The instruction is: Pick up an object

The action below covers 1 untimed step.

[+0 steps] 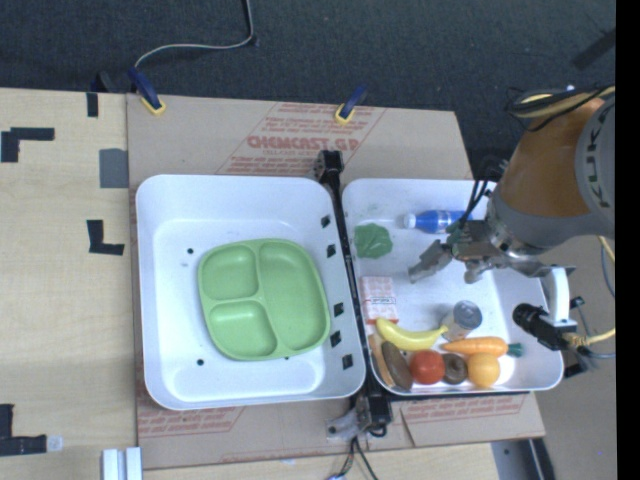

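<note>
Glossy green plastic tray [263, 299]

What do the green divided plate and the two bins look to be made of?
Green divided plate: likely moulded plastic, matte, with an even colour and soft rounded dividers. Left bin and right bin: probably white plastic, slightly glossy, with smooth rounded rims. The material can't be confirmed from the picture alone.

Lying in the right bin: curved yellow banana [410, 335], orange carrot [478, 347], red tomato [427, 367], clear plastic bottle with blue label [434, 221], flat green leaf-shaped piece [373, 240].
</note>
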Motion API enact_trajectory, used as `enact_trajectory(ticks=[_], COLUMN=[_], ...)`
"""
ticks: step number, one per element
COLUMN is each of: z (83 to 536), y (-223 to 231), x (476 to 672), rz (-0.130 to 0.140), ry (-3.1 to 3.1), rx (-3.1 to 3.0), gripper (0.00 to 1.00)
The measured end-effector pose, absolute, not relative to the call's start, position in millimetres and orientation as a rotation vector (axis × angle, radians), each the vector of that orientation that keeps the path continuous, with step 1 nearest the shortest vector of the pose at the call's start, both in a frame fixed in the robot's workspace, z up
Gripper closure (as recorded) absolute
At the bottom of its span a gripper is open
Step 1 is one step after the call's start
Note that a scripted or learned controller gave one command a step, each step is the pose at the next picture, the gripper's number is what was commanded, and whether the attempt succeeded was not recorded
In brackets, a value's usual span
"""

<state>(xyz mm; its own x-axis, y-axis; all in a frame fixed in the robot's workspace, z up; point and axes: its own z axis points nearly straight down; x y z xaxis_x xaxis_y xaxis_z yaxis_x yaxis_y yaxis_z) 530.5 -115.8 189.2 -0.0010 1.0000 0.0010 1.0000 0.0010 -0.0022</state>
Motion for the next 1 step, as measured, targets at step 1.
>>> enact_trajectory(ticks=[1], z=[153.2], y=[-173.5], x=[598.3], rz=[0.003], ry=[-2.221], rx=[-2.22], gripper=[0.0])
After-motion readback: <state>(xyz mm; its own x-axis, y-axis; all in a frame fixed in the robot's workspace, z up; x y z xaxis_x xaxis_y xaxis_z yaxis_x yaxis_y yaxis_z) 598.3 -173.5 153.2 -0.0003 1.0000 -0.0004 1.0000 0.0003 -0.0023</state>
